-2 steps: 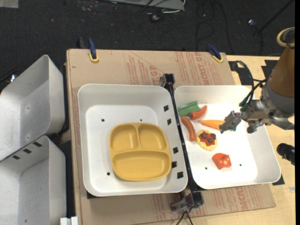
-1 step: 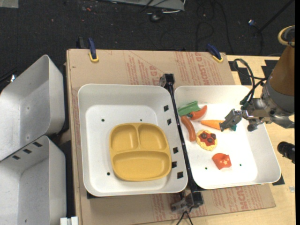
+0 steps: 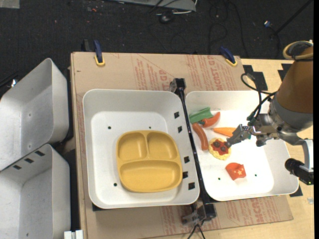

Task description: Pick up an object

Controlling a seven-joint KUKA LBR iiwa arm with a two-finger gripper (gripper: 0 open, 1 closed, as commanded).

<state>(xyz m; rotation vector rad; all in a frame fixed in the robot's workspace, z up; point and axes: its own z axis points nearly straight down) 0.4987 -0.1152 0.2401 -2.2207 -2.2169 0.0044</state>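
The right white bin (image 3: pixel 261 161) holds several toy foods. A green piece (image 3: pixel 200 115) and a red pepper (image 3: pixel 213 119) lie at its back left. A reddish sausage (image 3: pixel 202 136) lies along the left wall, and an orange carrot (image 3: pixel 224 131) lies near the middle. A small round yellow tart with red topping (image 3: pixel 218 150) sits just below the carrot. A red chunk (image 3: pixel 236 171) rests toward the front. My gripper (image 3: pixel 231 142) reaches in from the right, low over the tart's upper right edge and just below the carrot.
The left white bin (image 3: pixel 99 133) carries a yellow divided plate (image 3: pixel 148 161). A black divider (image 3: pixel 187 133) runs between the two bins. Two more white bins (image 3: pixel 30 133) stand off the bench at the left. The right half of the right bin has bare floor.
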